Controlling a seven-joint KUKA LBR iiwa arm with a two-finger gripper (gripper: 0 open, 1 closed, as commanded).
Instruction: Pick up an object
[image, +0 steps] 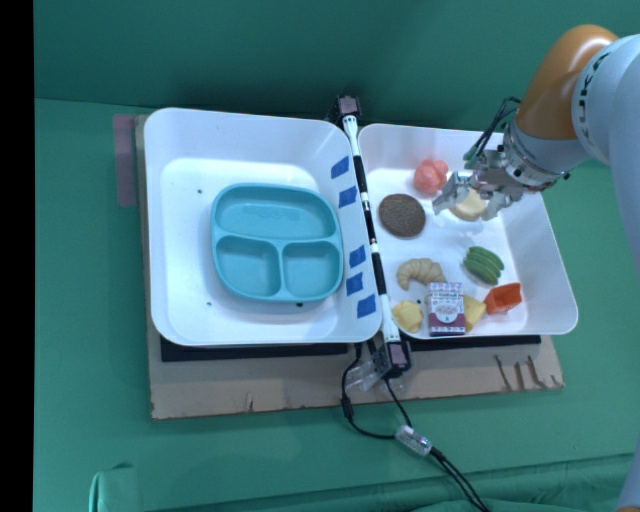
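Fingers on your gripper (468, 197) look spread either side of a pale yellow chunk (468, 206), maybe cheese, in the upper part of the right bin (545, 245). I can't tell if they've actually pinched it or are just straddling it.

What'd worry me: that chunk looks small and smooth, so it could squirt out sideways if you close off-centre, or drop on the lift. The red tomato-looking thing (431, 175) sits just to its left and could get bumped. The brown cookie (402, 215) is a bit further off, probably safe.

Writing-wise, the small carton (446, 307) near the bottom of the right bin has printing on it, but it's too small to read. The teal plate (276, 241) in the left bin has no markings I can make out.
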